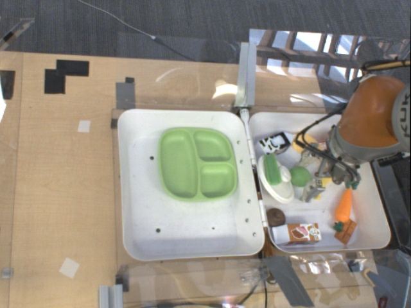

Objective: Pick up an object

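Note:
The right bin point(376, 239) holds several small objects. A green ball point(299, 176) lies beside a white bowl point(277, 188) that has a green piece point(272, 169) on it. My gripper point(314, 190) hangs low just right of the green ball, under the arm's orange band point(374, 111). An orange carrot point(344, 205) lies right of the gripper, with a brown block point(344, 231) below it. A black-and-white patterned item point(274, 143) sits at the bin's back left. Near the front are a brown round piece point(276, 217) and a small printed carton point(303, 233).
The left bin point(138, 236) carries a green divided plate point(197, 163). A metal rail point(255, 172) separates the two bins. Wooden bench surface point(58, 172) stretches to the left. Cables point(308, 133) trail from the wrist over the right bin's back.

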Robot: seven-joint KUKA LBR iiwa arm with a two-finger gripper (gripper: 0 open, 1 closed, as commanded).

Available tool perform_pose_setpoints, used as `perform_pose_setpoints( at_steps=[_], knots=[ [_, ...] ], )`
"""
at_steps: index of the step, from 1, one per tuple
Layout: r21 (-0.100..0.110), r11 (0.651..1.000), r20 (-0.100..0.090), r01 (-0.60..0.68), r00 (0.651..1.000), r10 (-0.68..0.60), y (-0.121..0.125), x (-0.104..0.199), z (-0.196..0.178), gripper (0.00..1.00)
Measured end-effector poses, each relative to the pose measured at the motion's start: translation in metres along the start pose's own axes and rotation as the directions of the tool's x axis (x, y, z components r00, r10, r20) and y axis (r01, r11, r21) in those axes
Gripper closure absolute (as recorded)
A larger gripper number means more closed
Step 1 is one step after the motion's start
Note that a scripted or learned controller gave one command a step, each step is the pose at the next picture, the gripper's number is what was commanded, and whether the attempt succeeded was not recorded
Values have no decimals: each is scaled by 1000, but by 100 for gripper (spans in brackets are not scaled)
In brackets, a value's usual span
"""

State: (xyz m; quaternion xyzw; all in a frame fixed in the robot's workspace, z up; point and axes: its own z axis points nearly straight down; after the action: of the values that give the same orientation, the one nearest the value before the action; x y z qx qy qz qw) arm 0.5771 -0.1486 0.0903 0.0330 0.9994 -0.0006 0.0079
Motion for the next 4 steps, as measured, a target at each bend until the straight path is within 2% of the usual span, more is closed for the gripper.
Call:
perform_pose_setpoints(
  at_steps=[1, 2, 3, 4],
  knots=[
    [1, 1000, 17, 6, 1000, -6, 2, -6, -14, 100],
    [0, 993, -6, -118, 993, 118, 42, -33, -49, 100],
    [-2, 947, 7, -322, 947, 322, 51, -54, -40, 100],
    [-2, 947, 0, -322, 947, 322, 83, -42, -131, 100]
  ],
)
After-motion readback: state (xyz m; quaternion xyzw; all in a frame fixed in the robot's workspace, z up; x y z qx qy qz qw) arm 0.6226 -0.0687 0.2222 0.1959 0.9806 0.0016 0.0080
